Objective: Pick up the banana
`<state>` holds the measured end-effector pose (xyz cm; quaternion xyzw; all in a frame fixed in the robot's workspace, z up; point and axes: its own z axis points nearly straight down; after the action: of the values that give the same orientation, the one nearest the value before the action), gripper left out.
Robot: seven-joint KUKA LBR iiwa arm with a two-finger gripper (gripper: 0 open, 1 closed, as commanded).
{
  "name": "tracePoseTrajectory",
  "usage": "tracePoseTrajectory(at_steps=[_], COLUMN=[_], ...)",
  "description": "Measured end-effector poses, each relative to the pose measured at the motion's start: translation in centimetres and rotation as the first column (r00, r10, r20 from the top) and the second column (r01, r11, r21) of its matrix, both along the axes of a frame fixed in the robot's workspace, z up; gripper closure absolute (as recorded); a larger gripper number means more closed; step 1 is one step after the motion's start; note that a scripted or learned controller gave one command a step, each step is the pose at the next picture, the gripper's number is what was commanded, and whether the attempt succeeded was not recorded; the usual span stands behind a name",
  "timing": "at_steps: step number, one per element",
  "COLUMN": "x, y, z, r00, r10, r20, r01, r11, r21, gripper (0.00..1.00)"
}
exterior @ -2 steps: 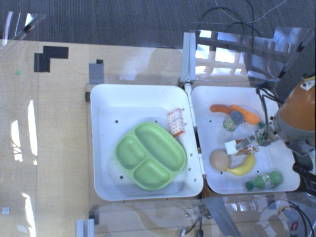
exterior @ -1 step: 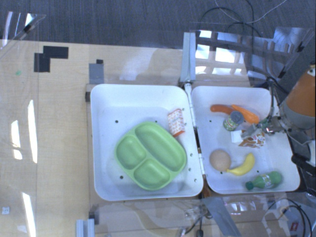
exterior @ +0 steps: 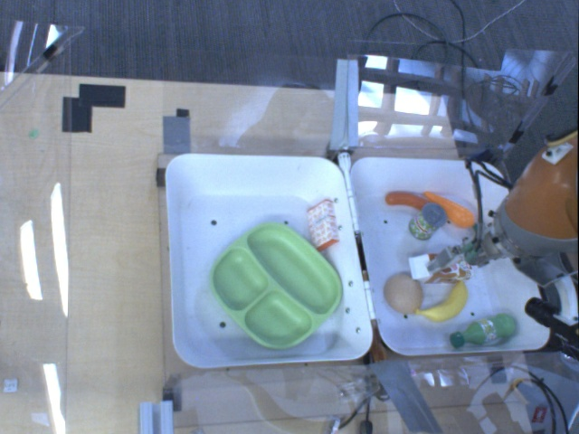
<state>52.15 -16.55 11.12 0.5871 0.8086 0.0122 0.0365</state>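
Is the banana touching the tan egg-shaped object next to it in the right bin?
Touching. In the camera view, the banana curls under the tan egg-shaped object, its left end meeting the object's lower right edge with no white bin floor between them.

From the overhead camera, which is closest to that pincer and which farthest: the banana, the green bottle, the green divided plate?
Measured from the pincer in the right bin:
1. The banana, just below it in that bin.
2. The green bottle, farther down by the bin's lower right corner.
3. The green divided plate, over in the left bin.
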Motion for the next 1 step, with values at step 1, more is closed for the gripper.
tracePoseTrajectory(at_steps=[1], x=[-1.13], y=[2.42], z=[0.02], r00=[0.999], r10=[0.043], r20=[0.004], r01=[-0.043], r11=[0.999], r21=[-0.005], gripper=[0.0])
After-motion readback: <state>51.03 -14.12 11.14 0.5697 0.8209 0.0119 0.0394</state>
